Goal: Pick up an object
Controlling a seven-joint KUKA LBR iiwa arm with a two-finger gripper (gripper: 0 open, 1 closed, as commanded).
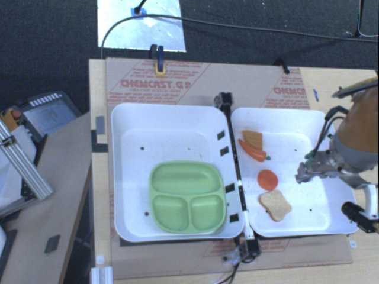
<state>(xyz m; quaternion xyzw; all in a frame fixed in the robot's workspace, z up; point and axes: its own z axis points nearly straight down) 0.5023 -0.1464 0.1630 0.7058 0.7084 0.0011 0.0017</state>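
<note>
1. Four small food items lie in the right bin (278,116): one slice of toast (275,205), one red round piece (267,179), one red-orange pepper (253,151) and one tan wedge (253,138).
2. Taking the right bin as the landmark: the toast lies near its front edge, left of middle; the red round piece sits just behind the toast, close to it but apart; the pepper lies along the bin's left side, tilted; the tan wedge sits just behind the pepper, touching or nearly touching it.
3. One gripper (303,174) hangs over the right part of that bin, to the right of the red round piece and apart from all four items. It looks dark and small here, and how its jaws stand cannot be told; nothing shows between them.
4. One arm (355,141), grey with an orange band, reaches in over the bin's right rim.
5. One left bin (172,114) stands beside the right bin, their rims meeting along a dark seam.
6. One green divided plate (188,196) with three compartments rests in the left bin, towards its front.
7. One cardboard sheet (177,81) lies under both bins.
</note>
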